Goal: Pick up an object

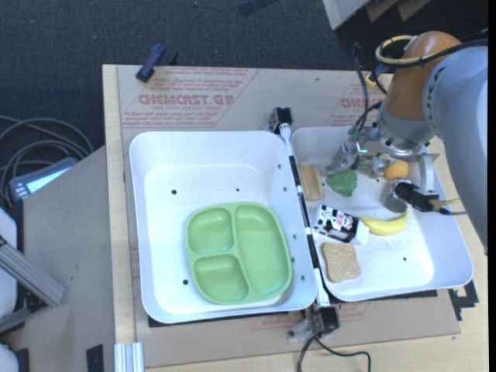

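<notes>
The grey arm (457, 91) reaches into the right bin (434, 273); its gripper (358, 155) hovers just above a green lump (342, 181), jaw opening impossible to tell. Left bin (155, 177) holds a green divided plate (237, 251). Nearby lie a banana (385, 223) and cracker (340, 261).

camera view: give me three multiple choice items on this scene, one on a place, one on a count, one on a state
1. Where does the green tray lie?
A. left bin
B. right bin
C. on the cardboard outside the bins

2. How many compartments does the tray have?
A. two
B. three
C. five

3. How does the banana lie?
A. flat on the floor of the right bin
B. inside the tray
C. hanging over the bin's rim

Key: 1 A, the tray sits on the floor of the left bin. 2 B, its ridges mark off three wells. 3 A, the banana rests on the white floor beside the black-and-white pack.
</notes>
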Controlling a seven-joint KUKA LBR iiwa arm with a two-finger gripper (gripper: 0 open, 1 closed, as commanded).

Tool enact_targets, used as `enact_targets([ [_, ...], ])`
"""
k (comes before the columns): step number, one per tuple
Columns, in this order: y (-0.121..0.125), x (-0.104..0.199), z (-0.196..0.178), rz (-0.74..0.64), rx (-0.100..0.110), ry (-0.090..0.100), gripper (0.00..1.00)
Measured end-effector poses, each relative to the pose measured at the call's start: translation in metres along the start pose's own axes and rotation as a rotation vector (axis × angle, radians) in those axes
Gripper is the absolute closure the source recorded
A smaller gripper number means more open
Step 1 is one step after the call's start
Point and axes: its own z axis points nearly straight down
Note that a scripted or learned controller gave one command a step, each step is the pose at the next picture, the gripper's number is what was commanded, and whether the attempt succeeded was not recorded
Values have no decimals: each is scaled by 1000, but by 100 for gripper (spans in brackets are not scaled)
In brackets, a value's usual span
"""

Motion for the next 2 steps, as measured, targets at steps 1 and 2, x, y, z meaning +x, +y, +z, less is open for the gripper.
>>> enact_targets([
  [1, -19, 30, -6, -8, -43, -11, 0],
  [2, -24, 25, -5, -10, -41, -5, 0],
])
